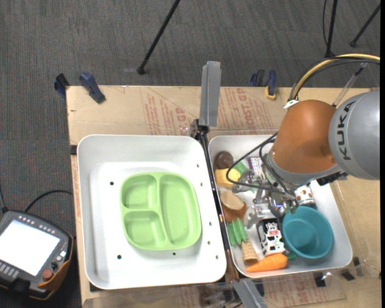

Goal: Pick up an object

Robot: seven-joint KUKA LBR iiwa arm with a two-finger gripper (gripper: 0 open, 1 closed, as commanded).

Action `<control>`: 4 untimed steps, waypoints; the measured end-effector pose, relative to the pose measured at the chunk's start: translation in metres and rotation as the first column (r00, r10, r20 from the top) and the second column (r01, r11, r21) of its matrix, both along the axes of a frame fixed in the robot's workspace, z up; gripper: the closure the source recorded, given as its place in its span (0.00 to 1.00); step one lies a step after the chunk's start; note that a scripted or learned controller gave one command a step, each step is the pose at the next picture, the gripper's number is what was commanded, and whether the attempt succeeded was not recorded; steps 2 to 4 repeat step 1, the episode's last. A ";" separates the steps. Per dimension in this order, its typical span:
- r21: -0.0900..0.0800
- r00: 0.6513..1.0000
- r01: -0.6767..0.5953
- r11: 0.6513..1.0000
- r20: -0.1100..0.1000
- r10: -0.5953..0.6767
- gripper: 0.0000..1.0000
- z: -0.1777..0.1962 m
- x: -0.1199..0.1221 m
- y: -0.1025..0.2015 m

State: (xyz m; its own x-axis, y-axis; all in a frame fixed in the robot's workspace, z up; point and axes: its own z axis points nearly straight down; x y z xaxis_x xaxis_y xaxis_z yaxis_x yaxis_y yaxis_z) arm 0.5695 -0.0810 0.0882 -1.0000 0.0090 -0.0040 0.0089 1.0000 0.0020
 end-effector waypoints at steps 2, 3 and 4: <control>-0.001 0.999 0.047 0.999 -0.003 -0.047 0.00 0.000 -0.072 -0.009; -0.001 0.999 0.047 0.999 -0.003 -0.047 0.00 0.000 -0.072 -0.009; -0.001 0.999 0.047 0.999 -0.003 -0.047 0.00 0.000 -0.072 -0.009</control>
